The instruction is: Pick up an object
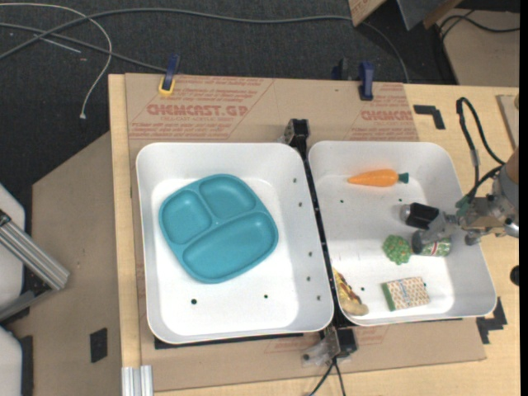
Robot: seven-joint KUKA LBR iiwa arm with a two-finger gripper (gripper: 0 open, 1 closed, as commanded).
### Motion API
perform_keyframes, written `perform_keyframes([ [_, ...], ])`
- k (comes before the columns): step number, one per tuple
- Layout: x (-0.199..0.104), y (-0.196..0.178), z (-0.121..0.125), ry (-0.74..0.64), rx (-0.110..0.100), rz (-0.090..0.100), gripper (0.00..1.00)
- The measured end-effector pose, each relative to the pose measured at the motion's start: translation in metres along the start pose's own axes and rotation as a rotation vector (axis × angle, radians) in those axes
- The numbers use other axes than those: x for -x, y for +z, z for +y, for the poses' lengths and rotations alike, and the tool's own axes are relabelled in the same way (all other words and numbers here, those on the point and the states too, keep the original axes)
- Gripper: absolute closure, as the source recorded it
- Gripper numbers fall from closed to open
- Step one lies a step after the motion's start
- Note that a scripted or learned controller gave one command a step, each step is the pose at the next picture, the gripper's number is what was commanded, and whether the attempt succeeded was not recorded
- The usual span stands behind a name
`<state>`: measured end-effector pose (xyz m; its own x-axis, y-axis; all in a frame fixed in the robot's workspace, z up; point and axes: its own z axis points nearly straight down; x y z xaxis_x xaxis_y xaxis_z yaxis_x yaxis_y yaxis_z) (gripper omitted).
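Gripper [431, 231], finger gap unclear, hangs in the right bin [363, 159] just beside a green toy [398, 249], below the orange carrot [375, 178], above a patterned block [405, 293].

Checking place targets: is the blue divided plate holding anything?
Empty. The blue three-compartment plastic plate lies flat in the left white bin; all three compartments show bare blue.

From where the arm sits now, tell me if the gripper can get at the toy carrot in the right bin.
Probably yes. The carrot lies alone near the far wall of the right bin, with bare floor around it. The gripper is by the green toy, and nothing stands between them.
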<state>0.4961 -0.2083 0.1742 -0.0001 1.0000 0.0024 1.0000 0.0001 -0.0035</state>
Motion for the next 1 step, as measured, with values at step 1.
perform_keyframes([
  [1,0.0068,0.0580,0.0046,0.001,-0.002,0.001,0.00],
])
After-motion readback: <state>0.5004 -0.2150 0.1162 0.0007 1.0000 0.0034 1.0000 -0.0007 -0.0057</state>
